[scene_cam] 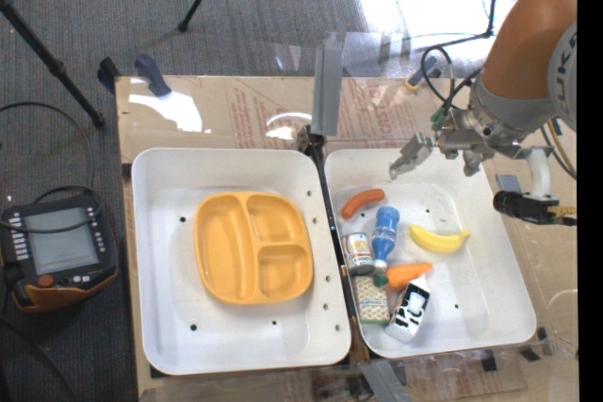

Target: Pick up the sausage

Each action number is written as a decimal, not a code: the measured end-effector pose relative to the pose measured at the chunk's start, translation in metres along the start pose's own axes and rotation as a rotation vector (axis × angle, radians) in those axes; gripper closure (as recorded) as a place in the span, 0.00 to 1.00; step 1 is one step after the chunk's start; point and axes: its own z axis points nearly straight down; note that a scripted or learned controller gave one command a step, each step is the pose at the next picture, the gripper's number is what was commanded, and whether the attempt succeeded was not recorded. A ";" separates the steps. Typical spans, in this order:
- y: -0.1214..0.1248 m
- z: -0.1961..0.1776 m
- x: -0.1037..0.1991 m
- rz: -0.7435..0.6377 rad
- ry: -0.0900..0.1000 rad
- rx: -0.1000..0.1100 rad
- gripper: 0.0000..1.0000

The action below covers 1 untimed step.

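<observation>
The sausage [363,201] is a short orange-red link lying at a slant in the right bin's far left part, near the divider. My gripper [439,161] hangs above the far side of the right bin [490,297], up and to the right of the sausage and apart from it. Its two fingers are spread wide, one finger [407,157] reaching toward the sausage's side, and nothing is between them.
Close by the sausage in the right bin lie a blue bottle [384,233], a small can [358,252], a banana [438,240], a carrot [407,275], a green box [373,301] and a black-and-white packet [408,311]. The left bin [160,202] holds a yellow divided plate [252,247].
</observation>
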 end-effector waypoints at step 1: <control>0.023 0.070 0.007 -0.172 0.000 -0.001 0.00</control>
